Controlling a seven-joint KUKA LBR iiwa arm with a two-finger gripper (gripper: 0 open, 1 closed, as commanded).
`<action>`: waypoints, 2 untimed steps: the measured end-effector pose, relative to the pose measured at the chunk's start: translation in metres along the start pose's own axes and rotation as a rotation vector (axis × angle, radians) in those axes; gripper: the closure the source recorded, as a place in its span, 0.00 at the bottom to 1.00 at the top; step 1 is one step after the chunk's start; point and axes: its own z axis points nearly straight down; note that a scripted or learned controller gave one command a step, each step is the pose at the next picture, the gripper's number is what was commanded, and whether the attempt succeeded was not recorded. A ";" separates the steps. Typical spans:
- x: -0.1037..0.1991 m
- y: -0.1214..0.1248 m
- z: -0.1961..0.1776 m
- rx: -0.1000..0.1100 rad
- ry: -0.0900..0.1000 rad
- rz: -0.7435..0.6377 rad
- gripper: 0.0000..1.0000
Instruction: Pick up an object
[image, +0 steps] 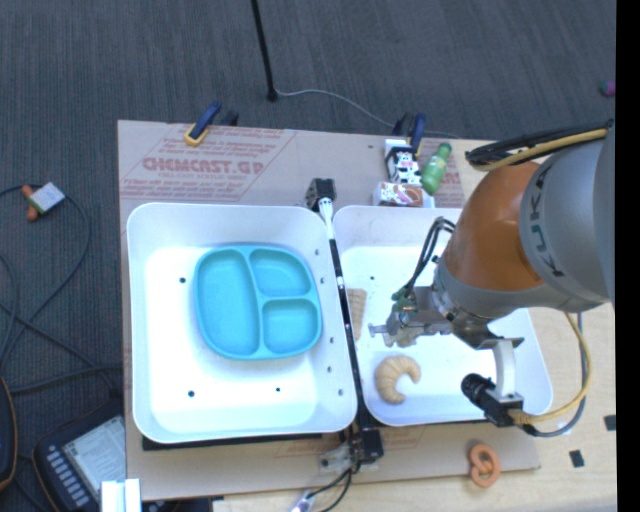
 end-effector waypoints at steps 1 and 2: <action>-0.002 0.000 0.000 0.000 0.000 -0.001 1.00; -0.017 0.029 0.000 -0.001 -0.001 0.000 1.00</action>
